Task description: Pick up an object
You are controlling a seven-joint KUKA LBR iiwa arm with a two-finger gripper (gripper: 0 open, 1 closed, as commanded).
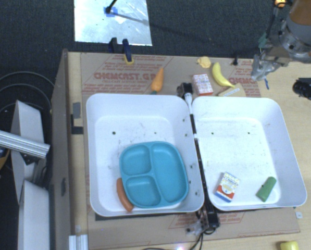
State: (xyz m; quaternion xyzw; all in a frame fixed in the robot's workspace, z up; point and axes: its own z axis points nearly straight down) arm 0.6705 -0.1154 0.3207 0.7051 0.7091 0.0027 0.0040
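Note:
In the right bin (280,120) lie a small white, red and blue carton (227,186) and a green cylinder (266,188), both near the front wall. The left bin (100,113) holds a blue divided plate (153,173) with an orange sausage-shaped piece (124,194) at its front left. My gripper (260,70) hangs above the bench behind the right bin, at the upper right, well away from the carton and the cylinder. I see nothing between its fingers.
Behind the bins on the cardboard lie a carrot (157,79), a small pink box (202,84), a banana (220,75) and a small yellow piece (204,62). Blue clamps (120,46) stand at the back edge. A yellow object (289,245) sits at the front right.

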